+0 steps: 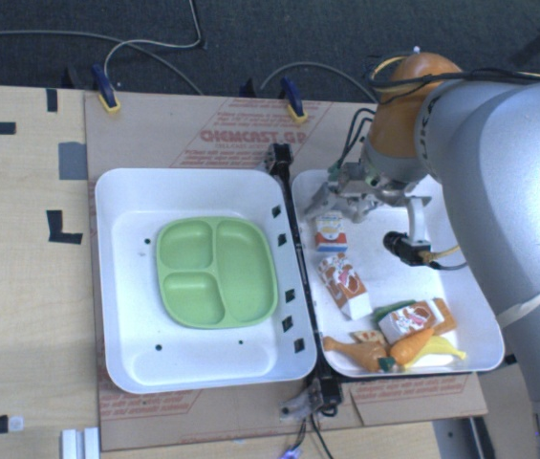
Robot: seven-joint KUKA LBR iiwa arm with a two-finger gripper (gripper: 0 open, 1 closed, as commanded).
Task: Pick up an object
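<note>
Right now the gripper (332, 199) hangs low over the far end of the right bin (475, 338), just above a small white and red packet (330, 231) that lies close to the divider between the two bins. Whether the tool is apart or together I cannot tell, because the wrist and its cables cover that part from this slanted view, and nothing can be seen clamped in it. Below that packet, nearer the camera, lies a longer carton (344, 285) with red print, tilted along the divider. At the near end of the bin sits a heap of toy food: a boxed item (405, 319) with green and red on it, a carrot (421, 340), a banana (442, 355) and a brownish piece (357, 350), all touching or overlapping. The left bin (117, 285) bears a green divided plate (217, 271). I judge the small packet to be the likely target, as it lies directly under the tool and apart from the heap. To do this step well, the tool should come straight down centred on the packet, closing across its shorter side, and stay off the bin wall and the carton beside it. A flat packet can slip, so a slow lift would help.
</note>
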